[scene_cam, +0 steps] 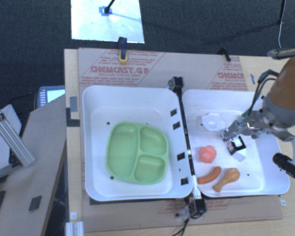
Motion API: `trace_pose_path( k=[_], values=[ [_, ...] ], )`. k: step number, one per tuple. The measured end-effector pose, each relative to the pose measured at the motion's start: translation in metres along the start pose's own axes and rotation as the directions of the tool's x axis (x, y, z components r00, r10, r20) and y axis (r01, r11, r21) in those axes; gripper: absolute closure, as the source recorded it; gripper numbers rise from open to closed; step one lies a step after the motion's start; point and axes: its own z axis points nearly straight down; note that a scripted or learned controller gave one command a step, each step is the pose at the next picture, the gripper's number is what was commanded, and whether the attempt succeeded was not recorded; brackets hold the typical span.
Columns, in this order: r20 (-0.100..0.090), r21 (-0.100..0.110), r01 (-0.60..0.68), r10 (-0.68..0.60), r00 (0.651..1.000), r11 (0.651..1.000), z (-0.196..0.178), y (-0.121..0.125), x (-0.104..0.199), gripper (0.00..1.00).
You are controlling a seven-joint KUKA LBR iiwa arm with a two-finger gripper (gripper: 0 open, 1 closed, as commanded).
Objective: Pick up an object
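Note:
The right bin (270,186) holds a pink round fruit (207,154), an orange sausage (209,175), a tan drumstick (227,178) and a pale clear piece (214,122). My gripper (235,144) hangs low over the middle of this bin, right of the pink fruit and above the drumstick. It sits below and to the right of the clear piece. Nothing shows as held. The grey arm with its orange band (290,85) comes in from the right.
The left bin (93,132) carries a green divided plate (137,152). A black clipped divider (182,132) runs between the two bins. Both bins sit on a cardboard sheet (152,68). A metal rail (10,136) stands at the far left.

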Motion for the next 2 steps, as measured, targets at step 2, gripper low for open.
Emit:
trace_pose_path(
  k=[2],
  values=[
    [0.003,-0.005,-0.002,0.002,1.0,1.0,0.083,-0.002,0.006,0.0]
  ],
)
